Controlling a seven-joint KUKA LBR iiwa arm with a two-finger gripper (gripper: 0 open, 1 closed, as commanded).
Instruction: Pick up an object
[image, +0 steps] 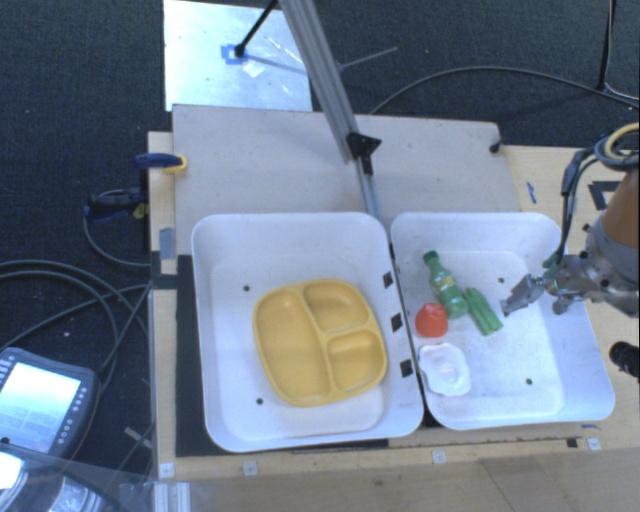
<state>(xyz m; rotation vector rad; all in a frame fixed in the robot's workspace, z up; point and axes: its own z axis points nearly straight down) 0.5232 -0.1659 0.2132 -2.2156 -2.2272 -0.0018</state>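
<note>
Arm: we are seeing the grey arm reaching in from the right, over the right-hand shallow white bin (575, 395).
Gripper: the two-finger gripper (519, 297) is hanging above that bin, just right of the green items; we cannot tell how its claw is set.
Green bottle: a green plastic bottle (444, 285) is lying tilted in the right bin, near the bin's left wall.
Green stick: a small green cylindrical piece (483, 311) is lying just beside the bottle, nearest the gripper.
Orange piece: a small round orange-red object (431, 319) is resting just below the bottle.
White piece: a crumpled white object (445, 368) is sitting below the orange one.
Left bin: the left-hand shallow white bin (225, 390) is holding a yellow plastic divided plate (318, 341), well apart from the gripper.
</note>
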